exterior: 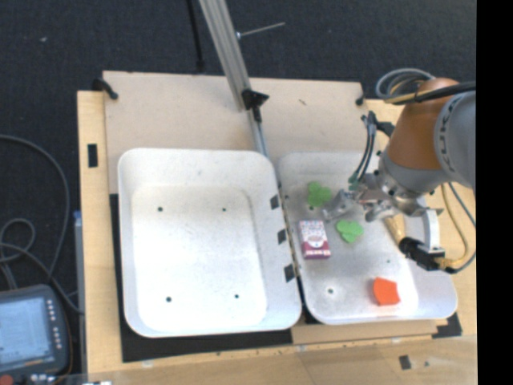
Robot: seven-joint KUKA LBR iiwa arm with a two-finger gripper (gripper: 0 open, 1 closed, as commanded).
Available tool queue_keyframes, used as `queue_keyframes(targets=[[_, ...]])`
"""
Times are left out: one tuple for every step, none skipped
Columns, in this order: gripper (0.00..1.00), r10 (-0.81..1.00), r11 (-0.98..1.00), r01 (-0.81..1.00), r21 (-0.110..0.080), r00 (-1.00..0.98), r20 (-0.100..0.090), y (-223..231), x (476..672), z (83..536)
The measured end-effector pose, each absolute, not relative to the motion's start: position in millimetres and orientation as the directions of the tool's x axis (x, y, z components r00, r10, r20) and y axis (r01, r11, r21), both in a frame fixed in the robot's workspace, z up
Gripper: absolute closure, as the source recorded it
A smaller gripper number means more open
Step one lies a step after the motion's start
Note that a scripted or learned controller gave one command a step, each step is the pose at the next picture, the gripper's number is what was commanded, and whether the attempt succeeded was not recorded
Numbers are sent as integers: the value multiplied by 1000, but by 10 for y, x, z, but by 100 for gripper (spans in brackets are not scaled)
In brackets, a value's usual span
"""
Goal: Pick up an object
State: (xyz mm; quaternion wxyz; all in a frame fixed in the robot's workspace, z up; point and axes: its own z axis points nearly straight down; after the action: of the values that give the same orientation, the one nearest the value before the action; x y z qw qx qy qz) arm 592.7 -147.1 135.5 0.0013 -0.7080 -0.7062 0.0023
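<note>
Here, seen from above at a slant, a wooden bench (184, 111) carries two shallow white bins side by side. The left bin (200, 243) is the larger in the frame; the right bin (417, 295) holds all the loose objects.

In the right bin, a small pink and white box (314, 240) lies flat near the bin's left wall, about midway down. Just right of it lies a green piece (349, 232), and a second green piece (319, 194) sits farther up, near the upper left part of the bin. An orange block (385, 292) rests near the bin's lower right corner, well apart from the others.

The arm (429, 139) comes in from the right, its orange band showing above the grey wrist, with cables looping around it. The gripper (353, 207) hangs low over the middle of the right bin, between the two green pieces and just above the lower one. Whether it touches either cannot be made out, and nothing is clearly seen in its grasp.

A slanted metal pole (224, 38) rises from the back of the bench, over dark carpet (80, 30). A handheld control pendant (28, 331) with its cable lies at the lower left.
</note>
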Motion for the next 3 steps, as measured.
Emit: queue_keyframes(targets=[[100, 1000, -9, 1000, 5, 9, -1, -1481, 5953, 1511], [100, 1000, 2, 1000, 8, -2, -2, -1445, 6027, 2128], [100, 1000, 3, 1000, 8, -3, -2, -1460, 6043, 2642]])
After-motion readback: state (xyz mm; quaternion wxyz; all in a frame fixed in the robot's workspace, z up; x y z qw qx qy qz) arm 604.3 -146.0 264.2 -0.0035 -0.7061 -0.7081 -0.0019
